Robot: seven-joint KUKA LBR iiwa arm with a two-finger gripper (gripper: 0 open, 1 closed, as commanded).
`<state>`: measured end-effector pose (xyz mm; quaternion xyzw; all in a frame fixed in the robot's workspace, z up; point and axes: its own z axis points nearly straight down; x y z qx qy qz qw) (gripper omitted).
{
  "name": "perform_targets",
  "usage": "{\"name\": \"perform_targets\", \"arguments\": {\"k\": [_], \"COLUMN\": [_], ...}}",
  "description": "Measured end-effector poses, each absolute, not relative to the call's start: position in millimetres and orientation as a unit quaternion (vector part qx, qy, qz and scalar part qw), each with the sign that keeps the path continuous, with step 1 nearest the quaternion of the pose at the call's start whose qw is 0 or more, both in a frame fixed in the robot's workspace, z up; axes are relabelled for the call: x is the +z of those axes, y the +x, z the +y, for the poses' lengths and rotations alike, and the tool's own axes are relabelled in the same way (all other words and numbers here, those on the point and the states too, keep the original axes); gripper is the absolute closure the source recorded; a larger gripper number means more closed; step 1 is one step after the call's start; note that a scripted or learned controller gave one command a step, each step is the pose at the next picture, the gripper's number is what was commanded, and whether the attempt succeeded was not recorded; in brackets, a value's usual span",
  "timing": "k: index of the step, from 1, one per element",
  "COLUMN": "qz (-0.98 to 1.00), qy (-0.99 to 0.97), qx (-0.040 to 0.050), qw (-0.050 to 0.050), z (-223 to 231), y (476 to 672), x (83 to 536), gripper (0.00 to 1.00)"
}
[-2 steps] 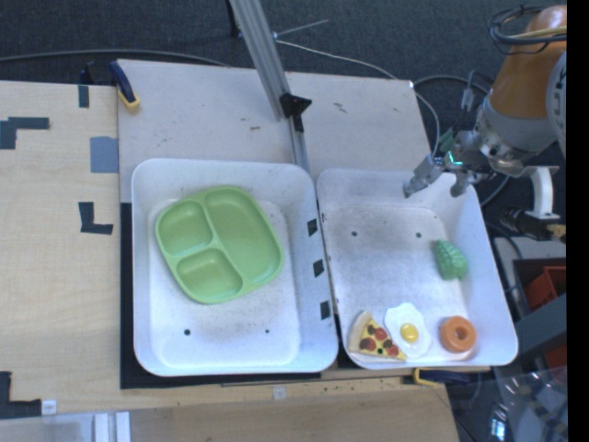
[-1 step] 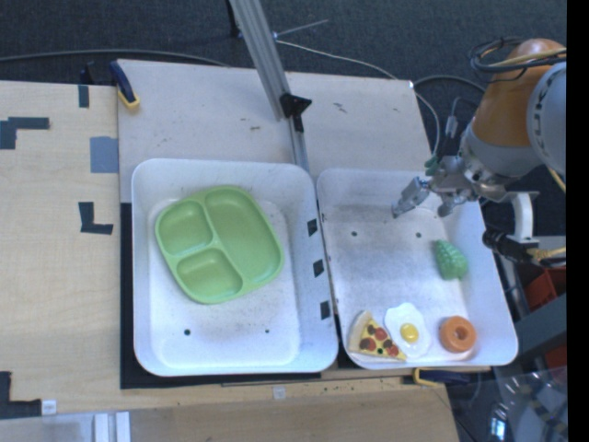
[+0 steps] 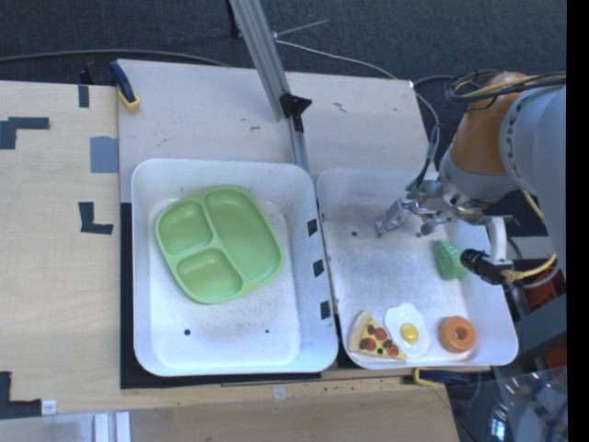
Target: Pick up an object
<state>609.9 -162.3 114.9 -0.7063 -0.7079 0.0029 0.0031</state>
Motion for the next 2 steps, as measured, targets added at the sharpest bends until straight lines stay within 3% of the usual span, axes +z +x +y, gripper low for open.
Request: {"name": "perform_targets", "arguments": {"k": [1, 2], "qz": [-0.708, -0.708], "qy": [-0.706, -0.706], "qx": [0.0013, 0.001], "qw": [0.0, 0.001], "z": [-161.6, -160.7], "y": [609.5, 609.7], "x": [87.2, 98.1], "gripper": [0.0, 1.0]}}
